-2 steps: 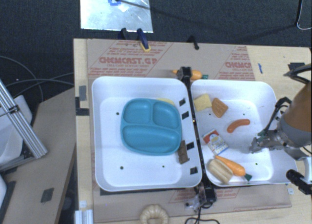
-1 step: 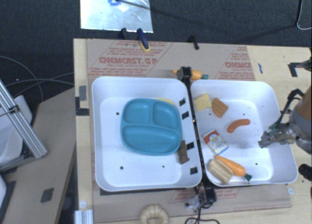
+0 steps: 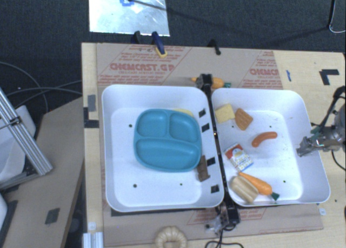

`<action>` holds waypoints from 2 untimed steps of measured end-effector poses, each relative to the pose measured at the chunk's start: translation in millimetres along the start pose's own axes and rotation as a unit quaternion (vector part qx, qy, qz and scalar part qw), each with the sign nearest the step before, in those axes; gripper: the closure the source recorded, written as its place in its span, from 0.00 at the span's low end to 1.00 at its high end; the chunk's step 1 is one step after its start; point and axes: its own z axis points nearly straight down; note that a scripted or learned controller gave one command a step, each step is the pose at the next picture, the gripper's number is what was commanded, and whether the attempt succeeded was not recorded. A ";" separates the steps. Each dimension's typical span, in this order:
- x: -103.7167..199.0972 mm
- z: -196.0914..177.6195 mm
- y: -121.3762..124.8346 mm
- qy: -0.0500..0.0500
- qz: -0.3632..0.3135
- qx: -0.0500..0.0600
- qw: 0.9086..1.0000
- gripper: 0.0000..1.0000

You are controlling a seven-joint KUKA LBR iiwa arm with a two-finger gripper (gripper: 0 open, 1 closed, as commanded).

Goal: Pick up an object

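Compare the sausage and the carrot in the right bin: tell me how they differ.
The sausage is reddish-brown all over; the carrot is brighter orange with a green end. The sausage lies alone on bare bin floor, while the carrot lies against a tan bun near the front wall. The carrot tapers; the sausage is rounded at both ends. Both are elongated toy foods lying flat in the right bin.

Right bin (image 3: 311, 133) — sausage (image 3: 264, 139), carrot (image 3: 258, 183), bun (image 3: 243, 188), carton (image 3: 238, 158), crackers (image 3: 243, 119).

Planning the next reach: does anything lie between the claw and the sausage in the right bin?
Nothing visible does. The claw sits at the right bin's right rim, and bare white floor runs from there left to the sausage.
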 end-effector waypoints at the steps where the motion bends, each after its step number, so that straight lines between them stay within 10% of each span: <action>1: -0.4 -22.0 1.5 0.000 0.000 0.001 1.000 1.00; 2: 54.6 -13.9 17.8 0.002 -0.003 0.001 1.000 1.00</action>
